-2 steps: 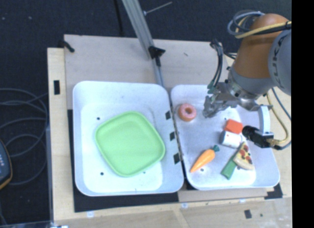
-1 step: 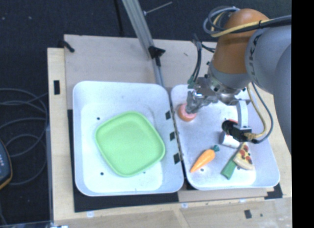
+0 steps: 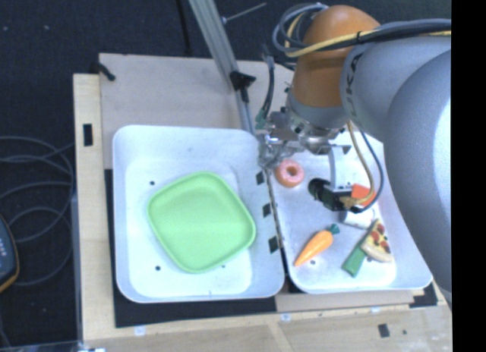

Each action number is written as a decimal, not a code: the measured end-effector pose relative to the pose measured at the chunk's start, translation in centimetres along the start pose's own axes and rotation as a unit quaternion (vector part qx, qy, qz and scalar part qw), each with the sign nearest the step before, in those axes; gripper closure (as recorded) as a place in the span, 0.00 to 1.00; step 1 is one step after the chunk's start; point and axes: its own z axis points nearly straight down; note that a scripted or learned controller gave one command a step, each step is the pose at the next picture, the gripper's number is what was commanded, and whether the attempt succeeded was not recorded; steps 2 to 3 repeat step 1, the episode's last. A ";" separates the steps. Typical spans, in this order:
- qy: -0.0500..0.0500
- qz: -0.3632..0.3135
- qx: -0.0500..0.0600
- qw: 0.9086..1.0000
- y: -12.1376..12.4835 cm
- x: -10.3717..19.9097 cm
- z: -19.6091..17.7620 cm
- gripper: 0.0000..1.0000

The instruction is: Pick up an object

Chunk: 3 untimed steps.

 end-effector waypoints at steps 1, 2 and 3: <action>0.000 0.001 0.000 1.000 2.7 4.2 0.1 1.00; 0.000 0.001 0.000 1.000 2.7 4.2 0.1 1.00; 0.000 0.001 0.000 1.000 2.7 4.2 0.1 1.00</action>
